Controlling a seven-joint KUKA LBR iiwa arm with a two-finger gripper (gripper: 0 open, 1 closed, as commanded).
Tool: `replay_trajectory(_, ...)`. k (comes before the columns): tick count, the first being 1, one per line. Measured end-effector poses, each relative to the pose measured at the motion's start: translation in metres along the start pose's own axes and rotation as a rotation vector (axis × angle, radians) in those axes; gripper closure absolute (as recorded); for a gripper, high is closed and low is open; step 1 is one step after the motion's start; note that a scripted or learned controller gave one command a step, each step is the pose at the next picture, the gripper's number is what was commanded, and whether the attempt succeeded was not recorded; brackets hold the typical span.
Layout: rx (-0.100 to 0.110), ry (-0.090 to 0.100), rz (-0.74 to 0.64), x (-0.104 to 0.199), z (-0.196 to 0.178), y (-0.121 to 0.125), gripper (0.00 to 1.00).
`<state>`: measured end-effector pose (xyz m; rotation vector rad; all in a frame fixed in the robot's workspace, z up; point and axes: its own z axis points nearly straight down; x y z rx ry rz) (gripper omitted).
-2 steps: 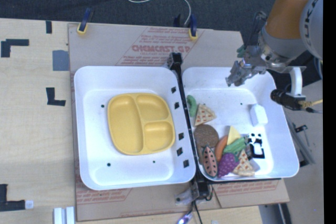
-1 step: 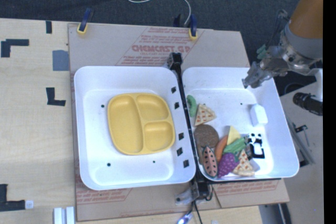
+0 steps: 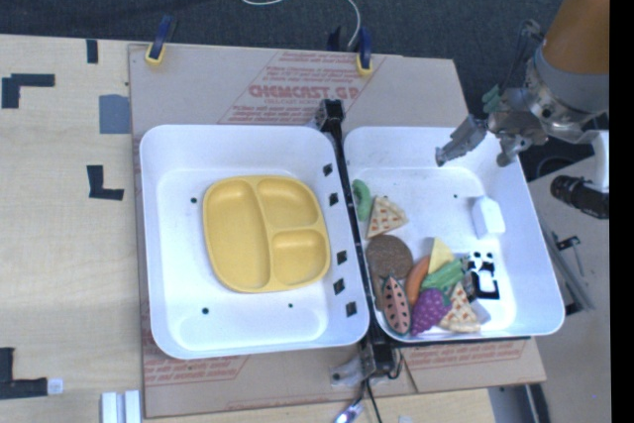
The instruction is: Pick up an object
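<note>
Above the right bin (image 3: 515,213), the tool (image 3: 482,146) hangs spread, seemingly empty, over bright toy food (image 3: 421,282).

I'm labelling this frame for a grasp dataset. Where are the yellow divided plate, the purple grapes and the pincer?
yellow divided plate (image 3: 265,233): camera view, on its centre ridge.
purple grapes (image 3: 429,309): camera view, middle of the bunch.
pincer (image 3: 479,147): camera view, midway between its fingertips.

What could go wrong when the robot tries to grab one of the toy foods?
The toy foods lie heaped close together in the right bin, so the gripper might nudge or catch a neighbour instead of one piece. The pile also sits against the divider between the bins, which leaves little room on that side. Flat pieces like the brown cookie may slip out.
</note>
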<state>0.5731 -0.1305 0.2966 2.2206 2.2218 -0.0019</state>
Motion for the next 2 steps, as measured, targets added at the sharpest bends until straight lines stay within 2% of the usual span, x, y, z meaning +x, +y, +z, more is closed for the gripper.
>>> replay_trajectory(1, 0.007, -0.001, 0.012, -0.1, 0.049, -0.055, 0.0)
replay_trajectory(2, 0.005, 0.002, -0.002, -0.091, 0.143, 0.01, 0.0)
